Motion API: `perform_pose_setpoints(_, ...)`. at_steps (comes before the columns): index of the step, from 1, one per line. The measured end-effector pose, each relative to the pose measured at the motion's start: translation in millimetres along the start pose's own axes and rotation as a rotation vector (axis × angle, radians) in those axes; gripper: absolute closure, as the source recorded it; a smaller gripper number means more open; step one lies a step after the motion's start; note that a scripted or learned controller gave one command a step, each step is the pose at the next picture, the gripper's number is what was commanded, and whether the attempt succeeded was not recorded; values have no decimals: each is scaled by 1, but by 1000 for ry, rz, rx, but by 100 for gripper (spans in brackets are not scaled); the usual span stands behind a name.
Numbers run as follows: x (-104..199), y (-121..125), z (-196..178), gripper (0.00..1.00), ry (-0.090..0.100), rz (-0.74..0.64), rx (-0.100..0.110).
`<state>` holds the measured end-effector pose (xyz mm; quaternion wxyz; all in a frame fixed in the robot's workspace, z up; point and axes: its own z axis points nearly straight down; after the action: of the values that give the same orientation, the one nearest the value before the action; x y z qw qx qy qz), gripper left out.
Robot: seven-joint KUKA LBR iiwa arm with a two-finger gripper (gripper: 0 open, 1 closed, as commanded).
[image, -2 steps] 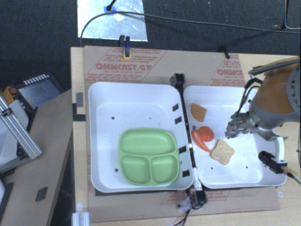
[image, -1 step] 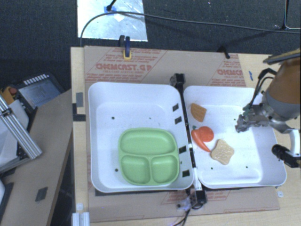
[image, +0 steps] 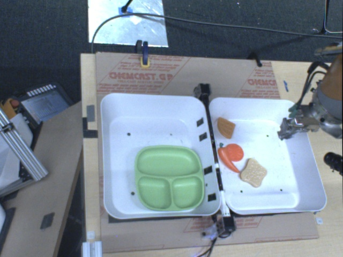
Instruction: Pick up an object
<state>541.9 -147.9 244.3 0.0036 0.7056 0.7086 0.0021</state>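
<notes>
Tool [image: 285,128] over right bin [image: 308,159], grip state unclear, cardboard [image: 161,71] printed "CHEMCAST GP"

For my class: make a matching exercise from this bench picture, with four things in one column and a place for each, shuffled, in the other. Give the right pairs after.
Things:
1. green divided plate
2. orange carrot
3. toast slice
4. tool

Places:
A. over the right bin's right edge, apart from the food
B. in the left bin
C. right bin, between the brown piece and the toast slice
D. right bin, nearest the front wall of the three foods

Pairs: 1-B, 2-C, 3-D, 4-A
</notes>
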Motion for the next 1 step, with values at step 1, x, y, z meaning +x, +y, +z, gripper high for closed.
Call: perform_pose_setpoints(1,0,1,-31,100,1,0,3)
